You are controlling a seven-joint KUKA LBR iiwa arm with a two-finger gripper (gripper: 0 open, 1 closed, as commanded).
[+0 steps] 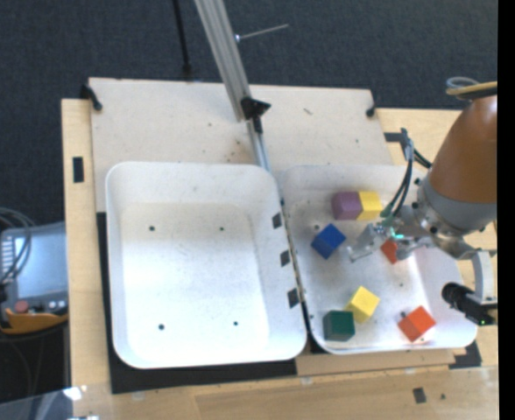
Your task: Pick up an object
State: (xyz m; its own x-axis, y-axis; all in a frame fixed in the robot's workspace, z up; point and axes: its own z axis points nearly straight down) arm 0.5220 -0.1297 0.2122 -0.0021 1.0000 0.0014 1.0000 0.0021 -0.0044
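Note:
My gripper [378, 243] hangs low over the middle of the right bin [320, 280], under the grey wrist and orange band. A small orange-red block [389, 252] shows right at the gripper's tip, partly hidden by it. Spread around the same bin are a purple block [346, 205] touching a yellow block [370, 205] at the back, a blue block [328, 240] left of the gripper, and along the front a second yellow block [363, 303], a green block [338, 325] and an orange block [417, 323].
The left bin [196, 261] sits beside the right one, their rims meeting near the middle. A slanted metal rail [227, 51] rises behind the bins. Cables [468, 300] trail near the right bin's right corner.

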